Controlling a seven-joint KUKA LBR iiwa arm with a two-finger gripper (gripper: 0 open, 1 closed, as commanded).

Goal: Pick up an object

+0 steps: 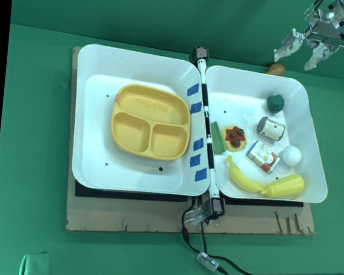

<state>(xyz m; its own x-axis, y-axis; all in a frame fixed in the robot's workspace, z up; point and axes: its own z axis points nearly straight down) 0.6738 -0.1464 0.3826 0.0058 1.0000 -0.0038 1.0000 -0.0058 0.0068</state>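
So far nothing is picked: the fingers (302, 56) are spread and unloaded above the right bin (315, 155), beyond its far rim, with all objects left inside.

The gripper (301, 54) hangs with its fingers spread apart and nothing between them, above the far edge of the right bin (315, 155). In that bin lie a dark green ball (276, 103), a small can (271, 129), a white egg (290, 155), a juice carton (262, 156), a little pizza (234, 137), a green stick (217, 137), a banana (243, 179) and a yellow bottle (284, 186). Left of the right bin, the left bin (91, 132) holds a yellow divided tray (151, 121).
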